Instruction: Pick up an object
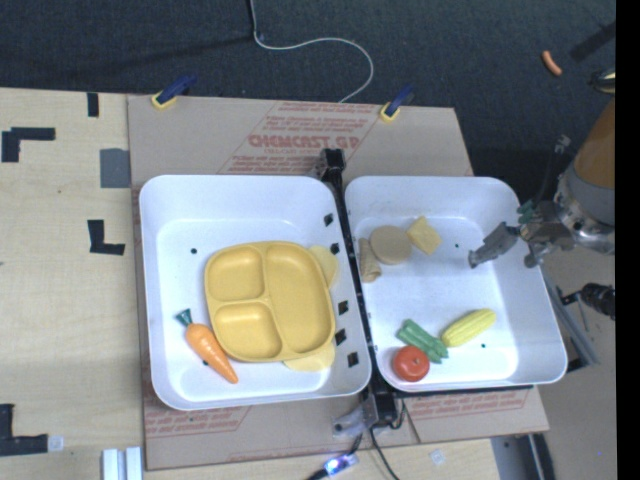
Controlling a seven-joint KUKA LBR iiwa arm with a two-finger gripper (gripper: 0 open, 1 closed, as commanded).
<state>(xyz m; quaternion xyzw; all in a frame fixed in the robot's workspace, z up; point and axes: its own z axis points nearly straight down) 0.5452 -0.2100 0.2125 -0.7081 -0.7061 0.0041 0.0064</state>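
Note:
The right bin (520, 358) holds a tan round piece (388, 245), a pale yellow wedge (424, 235), a corn cob (468, 326), a green pod (423, 337) and a red tomato (410, 364). My gripper (510, 249) hovers over the bin's right side, above its right wall. Its two dark fingers (487, 247) are spread apart, open, with nothing between them. The corn cob lies below and left of the gripper, and the wedge lies to its left.
The left bin (160, 268) holds a yellow divided plate (268, 300) and an orange carrot (210, 351) at its front left. The bins rest on a cardboard sheet (290, 138). A white cable (320, 48) loops on the dark floor behind.

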